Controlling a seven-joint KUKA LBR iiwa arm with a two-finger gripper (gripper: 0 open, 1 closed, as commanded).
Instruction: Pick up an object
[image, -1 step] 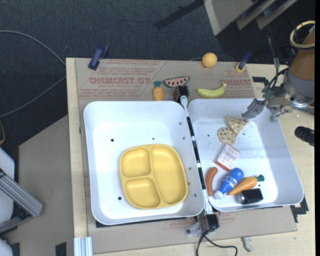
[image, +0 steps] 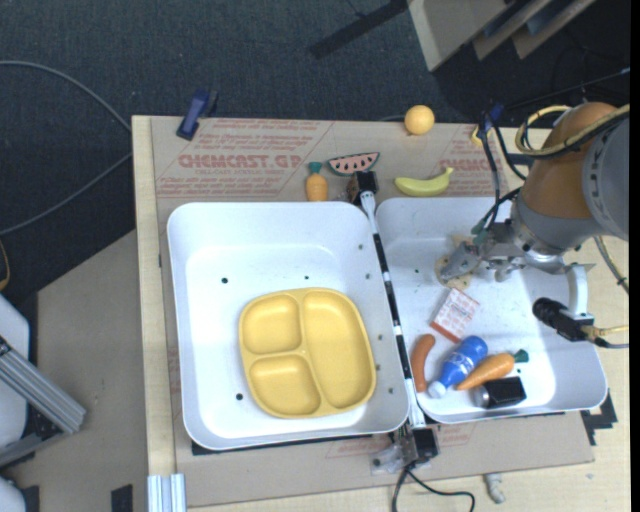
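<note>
Claw (image: 470, 258) is sitting low in the right bin (image: 590, 385), upper-middle area, arm coming in from the right. Can't tell its grip state; the metal parts are blurring together at this angle, and nothing is visibly sitting in it.

Nearest candidate: the packet (image: 455, 313), lying flat just below the claw toward the camera, slightly left. Its long axis is running roughly top-right to bottom-left.

Rest of the cluster is sitting further down at the bin's near edge: sausage (image: 423, 360) by the left wall, bottle (image: 459, 364) beside it, carrot (image: 488, 370) touching the bottle, black block (image: 503, 392) just under the carrot. All are well apart from the claw.

My read: the packet is the short move, a small shift down-frame, but it's flat, so hard to get under. The bottle is looking grippier but crowded by the carrot.

Left bin (image: 190, 300) is holding the yellow tray (image: 305, 352), not in play.
</note>
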